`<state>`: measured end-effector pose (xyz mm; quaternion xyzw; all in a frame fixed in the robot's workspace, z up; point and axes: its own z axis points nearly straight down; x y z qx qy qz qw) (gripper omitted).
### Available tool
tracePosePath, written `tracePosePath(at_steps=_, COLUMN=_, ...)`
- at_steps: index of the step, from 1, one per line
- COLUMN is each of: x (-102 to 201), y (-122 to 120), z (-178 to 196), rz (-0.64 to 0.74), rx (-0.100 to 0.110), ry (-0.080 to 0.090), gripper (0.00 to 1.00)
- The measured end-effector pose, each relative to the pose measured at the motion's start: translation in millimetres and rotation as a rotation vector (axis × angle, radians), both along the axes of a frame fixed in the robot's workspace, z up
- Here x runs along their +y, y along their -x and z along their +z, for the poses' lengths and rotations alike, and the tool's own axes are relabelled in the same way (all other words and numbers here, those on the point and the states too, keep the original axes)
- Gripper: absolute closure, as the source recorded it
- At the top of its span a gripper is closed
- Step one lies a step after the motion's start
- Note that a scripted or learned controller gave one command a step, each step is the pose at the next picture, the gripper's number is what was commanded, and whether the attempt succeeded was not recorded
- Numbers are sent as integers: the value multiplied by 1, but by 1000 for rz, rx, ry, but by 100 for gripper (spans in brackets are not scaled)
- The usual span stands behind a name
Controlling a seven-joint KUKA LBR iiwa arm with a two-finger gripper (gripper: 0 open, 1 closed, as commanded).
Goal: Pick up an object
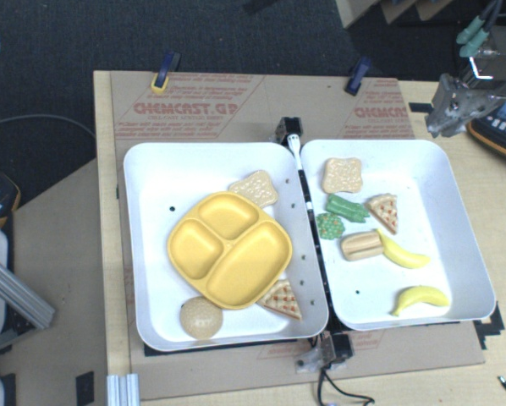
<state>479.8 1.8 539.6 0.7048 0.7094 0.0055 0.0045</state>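
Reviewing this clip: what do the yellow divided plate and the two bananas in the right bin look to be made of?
The yellow divided plate looks like moulded plastic: uniform colour, rounded compartment ridges, a soft satin sheen. The two bananas are probably toy plastic or rubber too: flat, even yellow with no spots and a smooth, slightly glossy surface. The camera view cannot settle hard versus soft.

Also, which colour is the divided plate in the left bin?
The divided plate is yellow, clearest in the camera view.
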Motion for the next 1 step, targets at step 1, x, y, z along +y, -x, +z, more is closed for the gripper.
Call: tracePosePath(at_steps=1, x=25, y=2, z=-128, rz=-4, rx=28, ry=2, gripper=100)
